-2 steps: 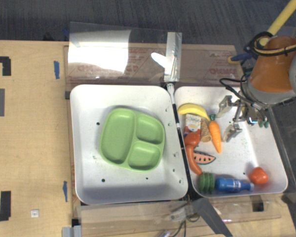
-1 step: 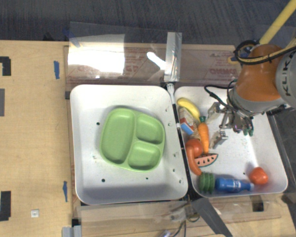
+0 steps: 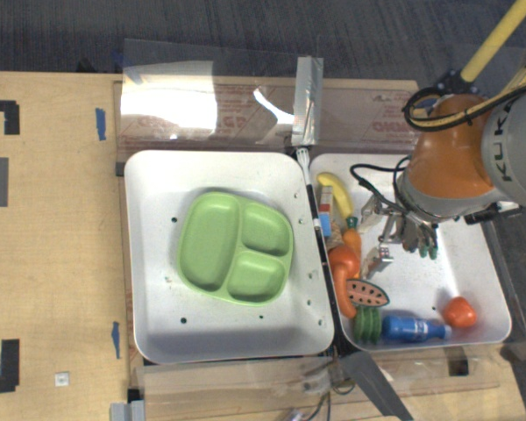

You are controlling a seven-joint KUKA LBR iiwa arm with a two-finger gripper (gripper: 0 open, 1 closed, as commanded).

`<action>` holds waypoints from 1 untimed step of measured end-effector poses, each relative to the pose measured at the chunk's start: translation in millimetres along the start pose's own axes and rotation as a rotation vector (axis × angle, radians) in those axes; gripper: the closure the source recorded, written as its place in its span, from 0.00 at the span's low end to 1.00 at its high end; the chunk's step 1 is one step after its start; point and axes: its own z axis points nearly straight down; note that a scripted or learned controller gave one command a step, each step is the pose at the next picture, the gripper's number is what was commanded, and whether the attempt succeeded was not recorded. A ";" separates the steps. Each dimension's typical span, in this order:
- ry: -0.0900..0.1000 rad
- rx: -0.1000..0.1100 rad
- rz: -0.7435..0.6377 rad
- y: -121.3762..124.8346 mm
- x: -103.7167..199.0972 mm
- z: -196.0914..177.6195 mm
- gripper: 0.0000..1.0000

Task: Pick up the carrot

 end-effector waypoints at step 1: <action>-0.001 -0.001 -0.252 9.3 -45.8 1.2 0.00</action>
